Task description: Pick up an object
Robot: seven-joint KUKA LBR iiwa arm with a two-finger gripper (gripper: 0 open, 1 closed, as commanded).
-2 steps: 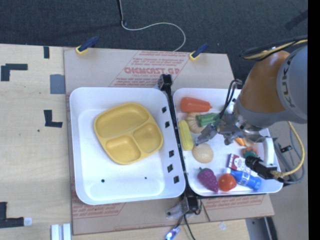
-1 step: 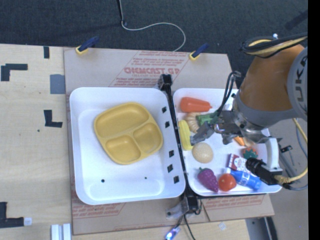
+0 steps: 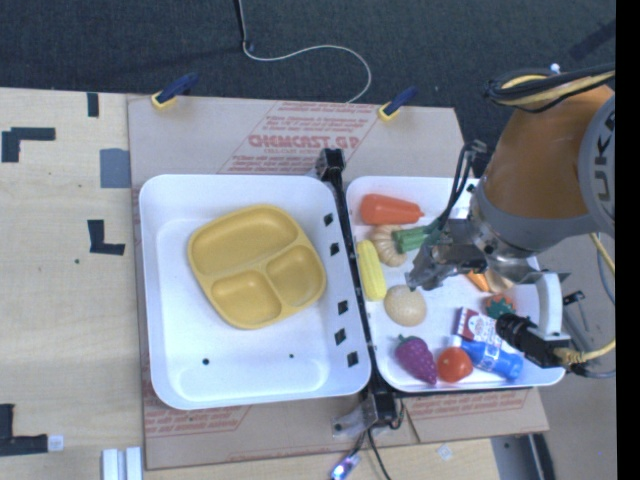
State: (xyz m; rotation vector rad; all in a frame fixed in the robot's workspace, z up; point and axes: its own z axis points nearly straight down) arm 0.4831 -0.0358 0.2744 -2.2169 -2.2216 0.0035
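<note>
In the right bin [image 3: 400, 184], the pincer [image 3: 428, 268] hangs low over the toy food, just above and right of a pale round piece, prob. a potato or onion [image 3: 405, 306]. Can't tell from this angle whether it's apart or together; nothing visibly held.

Task names no specific obj, so the nearest candidate is that pale round piece, near the bin's middle, just beside the corn cob [image 3: 371, 269]. Looks like hollow plastic play food: light, stiff, smooth, likely slippery and apt to roll or squirt out if pinched off-centre. Best hold, I'd judge: straight across its widest part, from above. Not fragile.

Other options in same bin:
- carrot [image 3: 388, 208], orange w/ green top, at far end; long, so grip across the narrow axis.
- corn cob, along the divider wall; wall may crowd one side of a grasp.
- purple grapes [image 3: 416, 358] and red tomato [image 3: 454, 364] at near edge, close together.
- red-white carton [image 3: 470, 322] and blue bottle [image 3: 497, 358], touching or nearly so; flat sides on the carton should grip easier.
- small beige item [image 3: 386, 245] next to the corn, hard to ID.

Left bin [image 3: 160, 298] holds a yellow divided plate [image 3: 256, 265] w/ three compartments, nothing in them. Both bins sit side by side on the table [image 3: 60, 298].
</note>
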